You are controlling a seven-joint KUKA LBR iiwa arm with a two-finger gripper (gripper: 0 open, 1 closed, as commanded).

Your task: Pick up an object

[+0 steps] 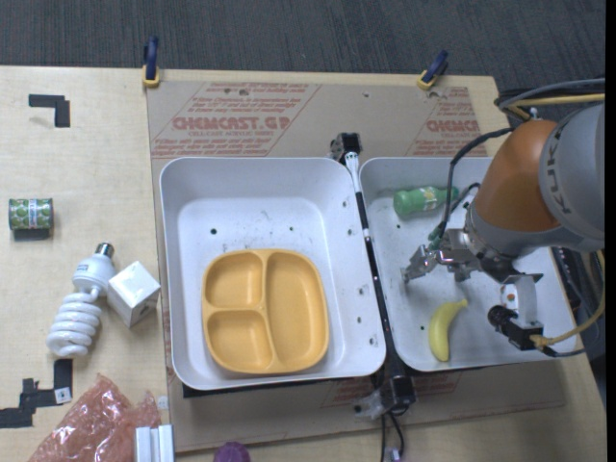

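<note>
The banana (pixel 442 330) lies in the right bin (pixel 385 258), near its front wall, with a green bottle (pixel 421 201) toward the back. The gripper (pixel 423 263) hovers between them, fingers spread and empty. This looks like the approach; next it must descend over one object and close.

My pincer (pixel 416 266) looks like bare grey metal. The bins (pixel 183 258) are smooth white plastic, the yellow tray (pixel 265 311) matt plastic, the surface (pixel 77 162) pale wood.
</note>
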